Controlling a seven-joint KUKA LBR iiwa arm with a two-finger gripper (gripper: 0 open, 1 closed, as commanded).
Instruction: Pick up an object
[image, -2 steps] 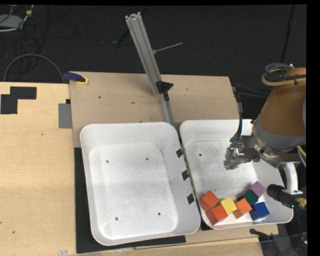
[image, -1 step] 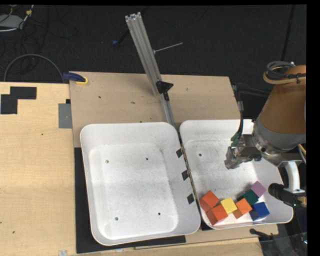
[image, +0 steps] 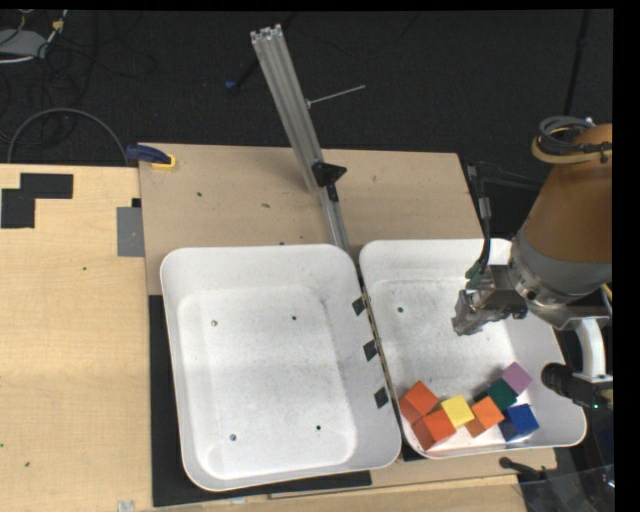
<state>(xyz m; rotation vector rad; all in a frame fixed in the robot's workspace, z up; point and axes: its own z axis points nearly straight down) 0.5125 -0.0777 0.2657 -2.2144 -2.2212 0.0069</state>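
The left bin (image: 265, 365) lies well to the tool's left. The tool (image: 470, 318) hangs over the right bin (image: 420, 275), holding nothing; its opening I cannot tell. The blocks (image: 468, 408) cluster nearer the camera than the tool, at the bin's front edge, apart from it

The grey arm (image: 565, 235), with its orange band uppermost, reaches in from the right and bends downward over the right bin (image: 425, 265). Its wrist points toward that bin's middle, and the tool (image: 470, 318) hangs low above the bin's floor, up-view of the block cluster.
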